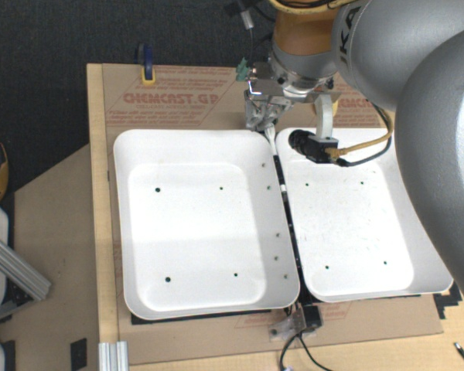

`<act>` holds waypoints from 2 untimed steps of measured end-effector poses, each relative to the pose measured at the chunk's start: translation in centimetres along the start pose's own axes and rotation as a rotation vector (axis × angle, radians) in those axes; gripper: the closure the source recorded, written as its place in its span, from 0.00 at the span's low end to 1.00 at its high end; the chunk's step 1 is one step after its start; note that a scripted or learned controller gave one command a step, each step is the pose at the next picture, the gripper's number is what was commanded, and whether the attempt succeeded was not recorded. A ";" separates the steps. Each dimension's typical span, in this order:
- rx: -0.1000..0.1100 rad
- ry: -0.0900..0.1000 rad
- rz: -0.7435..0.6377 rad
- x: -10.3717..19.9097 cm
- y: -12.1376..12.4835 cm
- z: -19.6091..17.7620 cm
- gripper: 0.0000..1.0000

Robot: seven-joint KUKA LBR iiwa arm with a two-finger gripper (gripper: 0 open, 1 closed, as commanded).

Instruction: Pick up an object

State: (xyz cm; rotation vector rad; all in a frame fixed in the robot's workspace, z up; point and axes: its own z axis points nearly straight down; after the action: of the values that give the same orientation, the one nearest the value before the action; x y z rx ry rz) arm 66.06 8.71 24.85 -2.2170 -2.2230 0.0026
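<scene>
My gripper (pixel 261 120) hangs over the far rim where the two white bins meet, just behind the back right corner of the left bin (pixel 127 207). It is a small metallic piece under the orange band of the arm. The right bin (pixel 417 269) lies below and to the right of it. Both bin floors show plain white with a few small dark dots. I see nothing between the gripper's tips from this angle.
The grey arm fills the upper right and overhangs the right bin's far right side. A blue clamp (pixel 146 59) stands at the back left of the brown board (pixel 185 91). Cables and a connector (pixel 301 321) lie at the front edge between the bins.
</scene>
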 end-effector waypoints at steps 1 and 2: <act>-0.006 0.000 0.004 -0.7 -1.4 -3.9 1.00; 0.001 0.000 0.004 -0.9 -4.9 -5.5 1.00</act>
State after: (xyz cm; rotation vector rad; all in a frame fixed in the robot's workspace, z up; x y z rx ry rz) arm 61.18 7.80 30.34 -2.2211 -2.2181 0.0030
